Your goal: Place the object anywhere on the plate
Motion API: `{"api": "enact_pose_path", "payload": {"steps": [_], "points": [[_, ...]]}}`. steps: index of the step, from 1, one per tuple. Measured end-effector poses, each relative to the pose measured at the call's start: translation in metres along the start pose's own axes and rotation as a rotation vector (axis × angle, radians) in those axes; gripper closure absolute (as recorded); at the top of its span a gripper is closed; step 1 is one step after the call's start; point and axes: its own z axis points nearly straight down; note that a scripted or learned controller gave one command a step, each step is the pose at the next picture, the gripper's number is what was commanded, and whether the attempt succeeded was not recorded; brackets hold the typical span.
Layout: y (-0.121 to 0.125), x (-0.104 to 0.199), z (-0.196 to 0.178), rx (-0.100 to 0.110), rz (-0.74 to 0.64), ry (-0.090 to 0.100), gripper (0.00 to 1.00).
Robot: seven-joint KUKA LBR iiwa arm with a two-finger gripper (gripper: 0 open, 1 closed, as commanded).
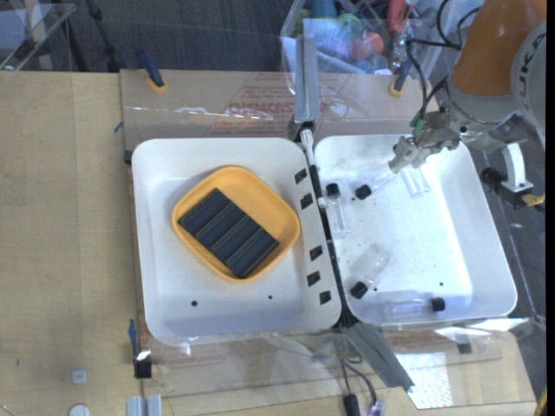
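We see the object (232,230) as a dark grey, near-black slab, rectangular, with parallel ridges running its length, lying flat and turned at a diagonal. It sits on the plate (282,213), touching it, roughly centred.

The plate is orange-yellow, squarish with rounded corners and a raised rim, also turned diagonally. It sits in the left bin (165,306), a shallow white tray with a couple of small dark dots near its front edge.

A divider (312,224) with dark clips runs between the two bins.

The right bin (486,271) holds several clear tube-like pieces with black caps: one pair near the divider at the upper left (334,199), one lower left (368,271), one along the front edge (416,303). Another clear piece (417,180) lies just below the hand. We can't make out their exact shape.

The hand (406,156) hangs over the upper part of the right bin, well apart from the plate. We can't tell whether its grip is spread or pressed together. The arm (494,46), with its orange band, comes in from the upper right.

The surface (61,232) is light wood. Clear plastic sheeting (217,102) lies behind the bins, with a blue clamp (154,76) on its left. A clear box of colourful items (364,16) stands at the back, against a dark backdrop.
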Motion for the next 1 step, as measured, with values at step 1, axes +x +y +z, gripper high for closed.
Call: {"api": "enact_pose_path", "payload": {"steps": [1], "points": [[-0.0062,0.0627,0.0025,-0.001,-0.321,0.000,1.00]]}}
